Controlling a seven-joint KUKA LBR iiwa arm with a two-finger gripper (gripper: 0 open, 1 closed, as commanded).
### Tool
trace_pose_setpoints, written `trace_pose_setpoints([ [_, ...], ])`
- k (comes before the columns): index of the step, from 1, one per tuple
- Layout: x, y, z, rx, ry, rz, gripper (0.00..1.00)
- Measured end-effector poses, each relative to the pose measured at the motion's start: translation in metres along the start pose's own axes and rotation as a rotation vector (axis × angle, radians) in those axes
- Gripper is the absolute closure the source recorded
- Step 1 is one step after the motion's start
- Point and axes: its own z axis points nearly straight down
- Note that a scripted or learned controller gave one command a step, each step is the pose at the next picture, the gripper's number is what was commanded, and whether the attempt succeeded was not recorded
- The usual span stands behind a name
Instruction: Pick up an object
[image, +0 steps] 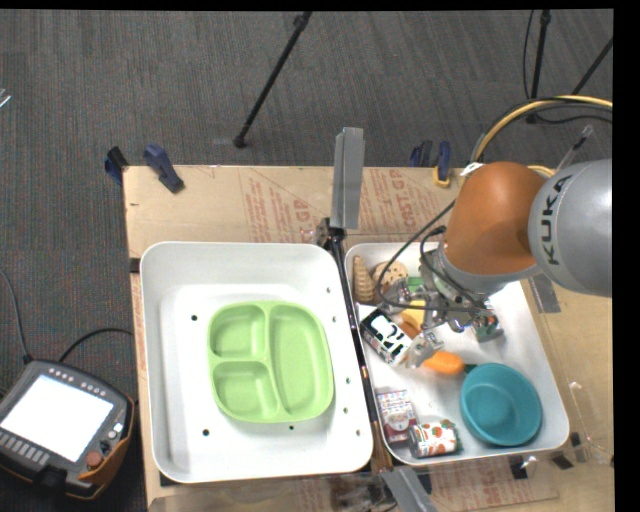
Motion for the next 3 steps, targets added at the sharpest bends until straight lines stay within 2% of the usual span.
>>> trace_pose_setpoints([
  [1, 0.045, -0.077, 0.002, 0.000, 0.000, -0.018, 0.00],
  [2, 0.067, -0.038, 0.003, -0.004, 0.002, -0.010, 0.00],
  [3, 0.064, -0.036, -0.007, -0.004, -0.001, -0.014, 1.00],
])
